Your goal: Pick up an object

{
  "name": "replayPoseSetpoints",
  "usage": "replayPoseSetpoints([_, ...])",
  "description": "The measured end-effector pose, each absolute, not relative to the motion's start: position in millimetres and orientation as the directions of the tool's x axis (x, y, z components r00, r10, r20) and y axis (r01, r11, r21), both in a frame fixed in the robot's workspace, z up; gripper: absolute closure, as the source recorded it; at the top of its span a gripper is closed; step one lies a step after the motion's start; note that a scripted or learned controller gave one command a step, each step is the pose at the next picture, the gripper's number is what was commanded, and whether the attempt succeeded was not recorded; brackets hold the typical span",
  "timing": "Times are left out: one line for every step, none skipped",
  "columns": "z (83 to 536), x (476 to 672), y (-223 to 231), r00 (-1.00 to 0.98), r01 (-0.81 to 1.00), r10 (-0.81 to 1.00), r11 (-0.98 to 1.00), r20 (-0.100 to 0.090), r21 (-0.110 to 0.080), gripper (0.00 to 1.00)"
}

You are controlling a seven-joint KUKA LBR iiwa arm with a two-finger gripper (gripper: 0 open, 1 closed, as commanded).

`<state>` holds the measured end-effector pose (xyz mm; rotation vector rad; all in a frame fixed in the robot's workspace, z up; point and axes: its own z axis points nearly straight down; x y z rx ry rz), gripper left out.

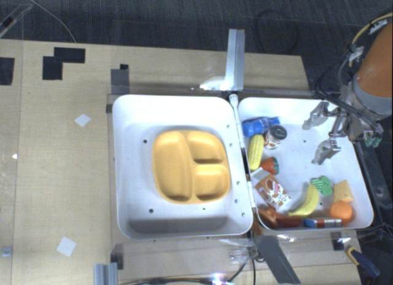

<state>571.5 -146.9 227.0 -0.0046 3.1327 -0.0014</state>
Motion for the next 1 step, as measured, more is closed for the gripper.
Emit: replayPoseSetpoints([100.0,648.6,-152.0,-0.980,-0.198,-0.198,0.980,-0.002,0.002,0.00])
